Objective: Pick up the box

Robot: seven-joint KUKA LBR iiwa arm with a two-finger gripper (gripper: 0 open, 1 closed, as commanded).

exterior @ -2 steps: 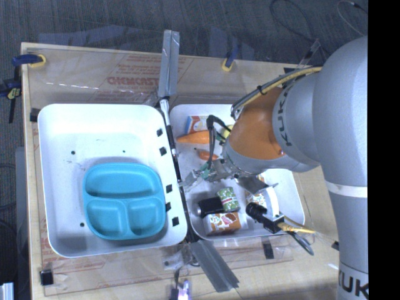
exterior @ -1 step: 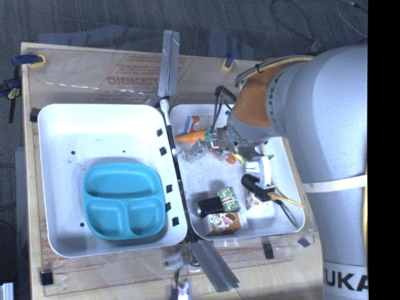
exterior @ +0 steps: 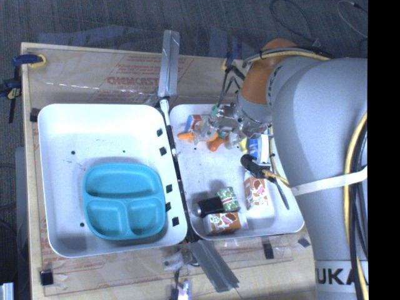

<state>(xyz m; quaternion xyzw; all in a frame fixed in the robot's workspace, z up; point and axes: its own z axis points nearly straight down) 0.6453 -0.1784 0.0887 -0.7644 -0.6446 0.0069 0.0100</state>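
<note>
Several things lie in the right bin (exterior: 206,167). A brown and red box (exterior: 224,222) rests on its side at the near edge. To its right, against the right wall, is a white and red carton (exterior: 257,194). Another small orange and blue box (exterior: 194,124) sits at the far left corner. My gripper (exterior: 217,125) hangs low over the far end of this bin, right beside that small box and just above an orange carrot-shaped piece (exterior: 214,144). The arm's grey body covers the bin's right side.
A green-labelled can (exterior: 228,199) and a black piece (exterior: 207,206) lie just behind the brown box. A blue and yellow item (exterior: 253,146) sits under the wrist. The left bin (exterior: 69,136) holds a blue divided tray (exterior: 124,200).
</note>
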